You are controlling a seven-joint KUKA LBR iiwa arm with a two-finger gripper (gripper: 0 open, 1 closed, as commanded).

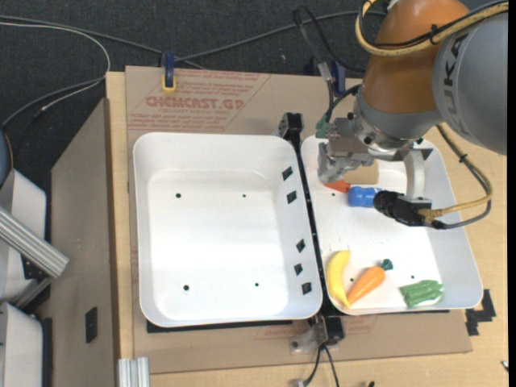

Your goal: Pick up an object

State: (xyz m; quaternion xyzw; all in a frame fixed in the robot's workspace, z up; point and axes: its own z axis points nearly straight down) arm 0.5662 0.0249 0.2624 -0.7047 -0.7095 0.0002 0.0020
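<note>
Gripper (333, 170) low in right white plastic bin (451, 256), beside blue block (362, 197); grip state unclear. Nothing visibly lifted; pick pending.

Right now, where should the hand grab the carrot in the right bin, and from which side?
Grip the carrot across its thick middle, coming straight down from above. It lies flat and slanted, its narrow tip close to the banana, so set the fingers across its long axis. Its leafy end points away and has open floor around it.
</note>
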